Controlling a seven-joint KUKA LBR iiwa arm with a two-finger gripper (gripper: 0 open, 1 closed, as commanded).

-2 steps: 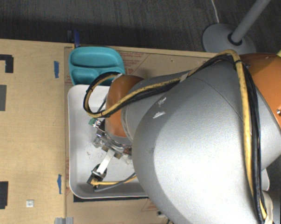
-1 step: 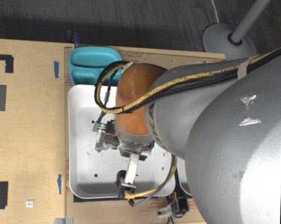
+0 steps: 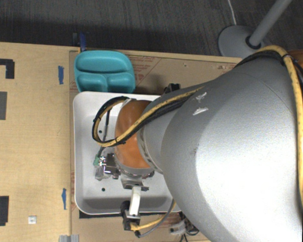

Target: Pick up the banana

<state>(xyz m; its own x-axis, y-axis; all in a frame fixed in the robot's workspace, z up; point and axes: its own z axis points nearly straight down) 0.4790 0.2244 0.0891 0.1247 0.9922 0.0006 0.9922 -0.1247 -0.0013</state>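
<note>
The gripper sits low inside the white bin, at the end of the wrist, and is seen from above as a cluster of metal parts with a small green component on its left side. Whether it is open or closed cannot be told from this angle, as the wrist body covers it. Nothing can be seen held at it.

Directly above the gripper is the orange band of the wrist, with a black and yellow cable looping off its left side. A white bracket projects from the wrist toward the near rim of the bin. The grey arm reaches in from the right and covers most of the bin and everything to its right.

The banana cannot be located; the visible bin floor on the left shows bare white.

Just beyond the far rim of the bin lies a teal tray with divided compartments, resting on the tan surface. Blue tape marks sit on the surface beside the bin.
</note>
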